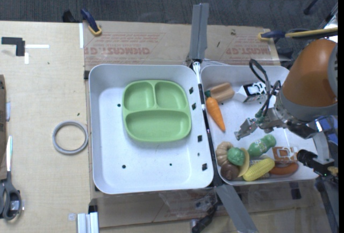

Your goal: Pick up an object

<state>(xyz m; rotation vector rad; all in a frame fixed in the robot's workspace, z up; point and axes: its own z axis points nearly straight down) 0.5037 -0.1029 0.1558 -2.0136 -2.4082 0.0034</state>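
1. My gripper (246, 129) hangs over the right bin (236, 73) with fingers spread, holding nothing — no pick made.
2. Left to do: descend and close on the carrot (215, 113), lying just beside.

Green divided plate (157, 110) seen in left bin (102, 135). Gripper (244, 131) poised low in right bin (236, 111), between carrot (215, 113) and toy-food cluster (252, 159).

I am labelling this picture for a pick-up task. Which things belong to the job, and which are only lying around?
For the job:
gripper
carrot
corn cob
green vegetable
right bin

Lying about:
green divided plate
left bin
tape ring
scissors
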